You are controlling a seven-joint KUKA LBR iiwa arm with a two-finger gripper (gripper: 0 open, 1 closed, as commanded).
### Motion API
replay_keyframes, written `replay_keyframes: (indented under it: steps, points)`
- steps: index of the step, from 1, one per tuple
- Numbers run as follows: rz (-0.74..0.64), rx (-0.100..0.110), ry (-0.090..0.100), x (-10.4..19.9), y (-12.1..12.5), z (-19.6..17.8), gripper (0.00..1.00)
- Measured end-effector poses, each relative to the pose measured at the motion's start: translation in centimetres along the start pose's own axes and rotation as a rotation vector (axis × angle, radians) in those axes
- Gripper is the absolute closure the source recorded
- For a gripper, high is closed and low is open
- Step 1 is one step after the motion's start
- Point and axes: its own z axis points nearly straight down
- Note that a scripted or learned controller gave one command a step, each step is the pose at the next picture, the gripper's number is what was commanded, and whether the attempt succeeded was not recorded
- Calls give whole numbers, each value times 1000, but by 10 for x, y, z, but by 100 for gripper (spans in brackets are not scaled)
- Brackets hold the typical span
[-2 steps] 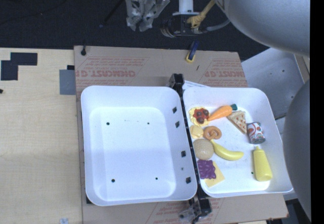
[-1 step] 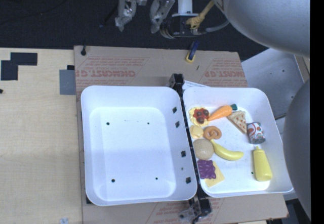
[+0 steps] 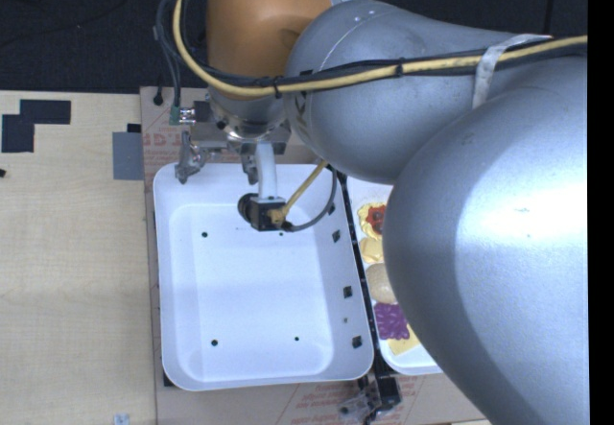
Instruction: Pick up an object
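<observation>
My gripper (image 3: 219,166) hangs over the far rim of the left white bin (image 3: 177,318), below the orange band of the wrist. Its fingers stand apart, one finger (image 3: 188,164) at the bin's far left corner, and nothing shows between them. In the right bin (image 3: 414,363) lie several small items: a red and yellow piece (image 3: 372,219), a tan piece (image 3: 381,284) and a purple bunch like grapes (image 3: 390,320). The arm's big grey body hides most of that bin.
The left bin's white floor (image 3: 254,298) shows a few small dark dots. A pale wooden bench top (image 3: 67,260) with grey and black patches (image 3: 126,154) lies to the left. The arm covers the right half of the view.
</observation>
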Motion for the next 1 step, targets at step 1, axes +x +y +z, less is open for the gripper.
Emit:
replay_keyframes:
  steps: [1]
  points:
    - [-1, -11, 4, 0, 2, -21, 100]
